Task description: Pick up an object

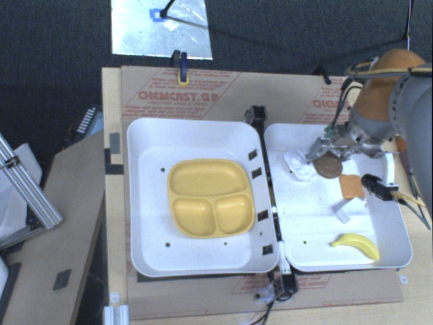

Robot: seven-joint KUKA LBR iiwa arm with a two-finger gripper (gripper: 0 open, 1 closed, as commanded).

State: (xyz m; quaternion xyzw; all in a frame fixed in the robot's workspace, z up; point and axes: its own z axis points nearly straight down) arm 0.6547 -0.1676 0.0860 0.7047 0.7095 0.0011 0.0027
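I see my gripper (316, 153) low in the right white bin (399, 249), jaw state unreadable, beside a crumpled white object (300, 166) and a round brown disc (329, 166). I'd centre over one piece first. Also one orange block (351, 186), one yellow banana (356, 244).

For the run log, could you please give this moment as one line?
gripper: low in right bin, at white object | grasp: unconfirmed | banana: untouched | yellow tray: left bin
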